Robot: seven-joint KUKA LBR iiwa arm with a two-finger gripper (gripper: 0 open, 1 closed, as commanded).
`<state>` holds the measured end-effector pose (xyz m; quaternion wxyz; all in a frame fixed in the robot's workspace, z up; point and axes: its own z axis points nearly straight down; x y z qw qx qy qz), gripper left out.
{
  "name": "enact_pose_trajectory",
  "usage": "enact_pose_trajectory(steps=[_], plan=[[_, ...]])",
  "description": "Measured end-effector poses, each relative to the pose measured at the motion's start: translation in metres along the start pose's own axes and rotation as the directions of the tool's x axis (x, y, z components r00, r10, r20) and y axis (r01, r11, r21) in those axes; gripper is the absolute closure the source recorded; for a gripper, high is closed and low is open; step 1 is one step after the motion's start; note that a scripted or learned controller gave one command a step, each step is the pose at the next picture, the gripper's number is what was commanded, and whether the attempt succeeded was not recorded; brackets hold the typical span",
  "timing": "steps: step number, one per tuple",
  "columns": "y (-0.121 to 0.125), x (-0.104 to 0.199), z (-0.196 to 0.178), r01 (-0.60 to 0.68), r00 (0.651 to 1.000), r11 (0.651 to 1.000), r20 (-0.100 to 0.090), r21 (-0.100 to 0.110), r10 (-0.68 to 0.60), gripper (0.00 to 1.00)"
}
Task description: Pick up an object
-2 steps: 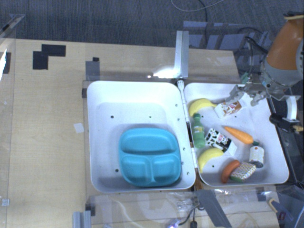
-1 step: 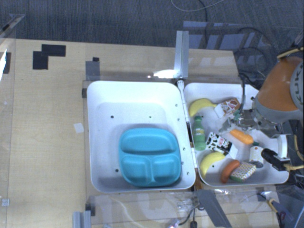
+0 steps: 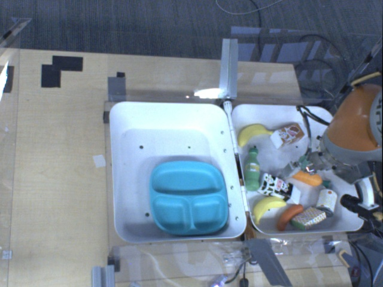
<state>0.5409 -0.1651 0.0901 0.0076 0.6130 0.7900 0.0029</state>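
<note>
Two white bins sit side by side on the desk [image 3: 54, 178]. The left bin [image 3: 128, 136] holds a blue tray [image 3: 188, 197] with three compartments, lying flat toward its near edge. The right bin [image 3: 344, 223] is crowded: a yellow banana [image 3: 252, 133] near the far left corner, a green bottle [image 3: 252, 170] just below it along the divider, a black-and-white carton [image 3: 276, 186] beside the bottle, a second yellow fruit [image 3: 267, 207] near the front, an orange-red carrot [image 3: 289, 215] touching it, a grey grater-like piece [image 3: 310, 218] next to that, a small white cylinder [image 3: 326, 199] to the right, an orange wedge [image 3: 307, 178] in the middle, and a small brown-and-white packet [image 3: 288, 134] toward the back. The arm [image 3: 358, 124] comes in from the right, its orange band large and cut off by the frame edge, and it covers the bin's far right part. The hand [image 3: 305, 162] seems to reach down among dark cables and metal parts just above the orange wedge, but it is small and blurred against the clutter; I cannot tell whether it is apart or together, nor whether it touches anything. What lies beneath the wrist is hidden.
</note>
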Motion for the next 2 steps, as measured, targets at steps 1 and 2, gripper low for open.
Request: enact_pose_trajectory(steps=[1,2], plan=[[0.003,0.0,-0.012,0.001,1.0,1.0,0.0,-0.006,-0.001,1.0],[-0.026,-0.013,-0.104,-0.15,0.989,0.989,-0.003,0.008,0.15,1.0]])
